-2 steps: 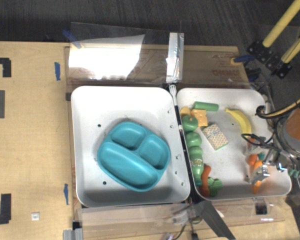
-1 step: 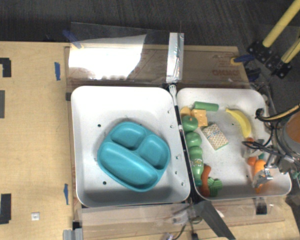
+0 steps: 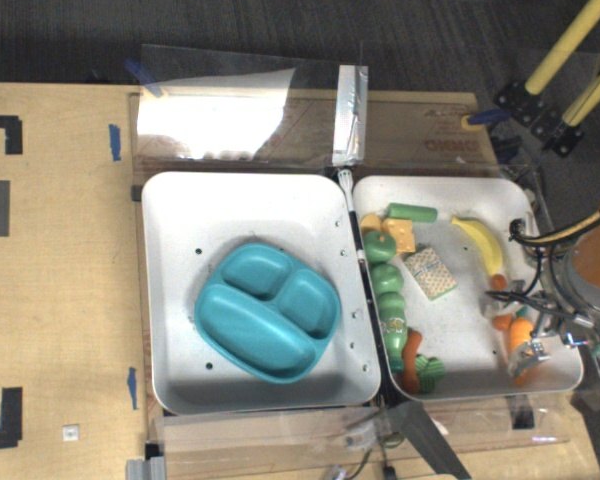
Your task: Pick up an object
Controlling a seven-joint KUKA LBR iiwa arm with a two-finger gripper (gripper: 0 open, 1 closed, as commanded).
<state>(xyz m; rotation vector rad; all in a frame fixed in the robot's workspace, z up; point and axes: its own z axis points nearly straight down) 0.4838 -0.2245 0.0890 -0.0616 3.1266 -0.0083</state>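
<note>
The right bin [image 3: 460, 368] holds several toy foods. A green stick [image 3: 411, 212] and a yellow-orange block [image 3: 400, 235] lie at its far left. A string of green pieces [image 3: 387, 290] runs down the left wall to a carrot [image 3: 416, 364] at the near corner. A speckled square [image 3: 430, 273] and a banana [image 3: 480, 244] sit toward the middle. My gripper [image 3: 528, 344] is low at the bin's right wall, right over some small orange pieces [image 3: 518, 330]; cables partly hide it.
The left bin [image 3: 170, 268] carries a teal divided plate [image 3: 268, 311] in its middle. A clear plastic sheet [image 3: 230, 118] lies behind the bins. Yellow bars [image 3: 575, 28] stand at the top right. The arm's orange band [image 3: 595, 268] is at the right edge.
</note>
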